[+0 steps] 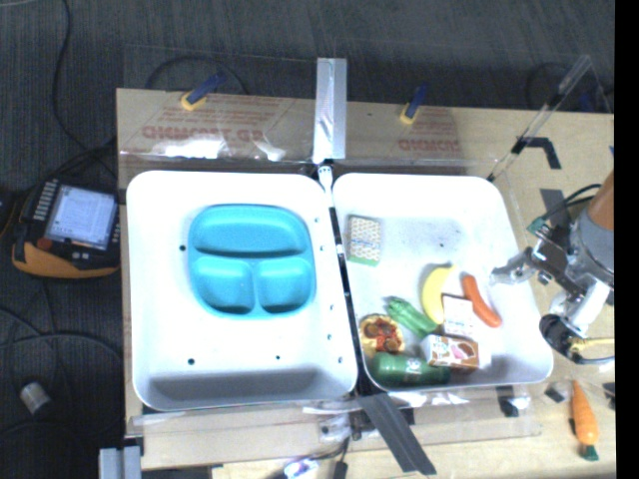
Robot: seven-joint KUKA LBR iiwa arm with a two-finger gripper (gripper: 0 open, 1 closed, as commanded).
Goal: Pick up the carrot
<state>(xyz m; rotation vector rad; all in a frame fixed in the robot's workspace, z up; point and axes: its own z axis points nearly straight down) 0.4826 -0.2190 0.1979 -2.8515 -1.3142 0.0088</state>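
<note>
two white bins sit side by side; the left bin (150,367) holds a blue divided plate (252,258). over the right bin's (419,200) right rim hangs the grey arm (589,267), its gripper (519,265) too blurred to tell whether it is spread or pressed together. the carrot (481,301) lies in the right bin, just left of and below the gripper, apart from it. a banana (434,289) and a small white box (458,317) crowd its left side. a second orange piece (584,423) lies on the bench outside.
</note>
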